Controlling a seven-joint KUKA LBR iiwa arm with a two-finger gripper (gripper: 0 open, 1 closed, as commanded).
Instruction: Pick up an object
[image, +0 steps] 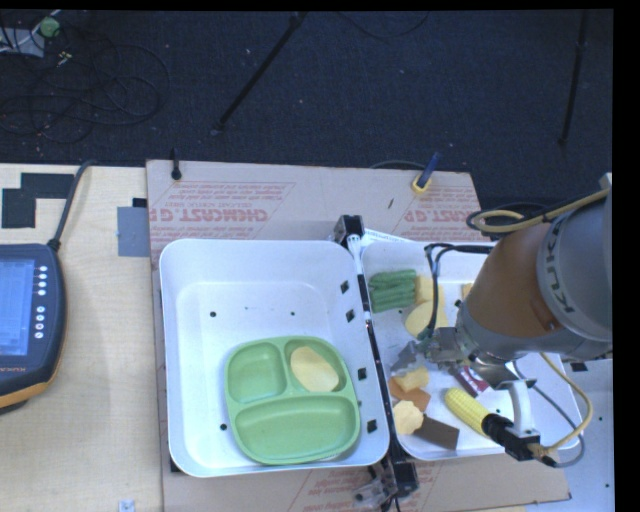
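Note:
The right bin (452, 452) holds several toy foods. A green ribbed piece (392, 289) lies at its far left, with a pale yellow round piece (421, 318) beside it. Nearer the front lie an orange-brown piece (408, 383), a yellow chunk (407, 416), a dark brown block (438, 432) and a corn cob (468, 409). My gripper (418, 352) hangs low over the bin's left side, just above the orange-brown piece and below the pale yellow one. The wrist hides how it stands. I see nothing held in it.
The left bin (200, 290) carries a green divided plate (290, 420) with a yellow piece (315, 372) in its upper right compartment. A black divider (362, 340) runs between the bins. A tablet (25, 310) lies at the far left. The arm's cables (560, 425) loop over the right bin's right side.

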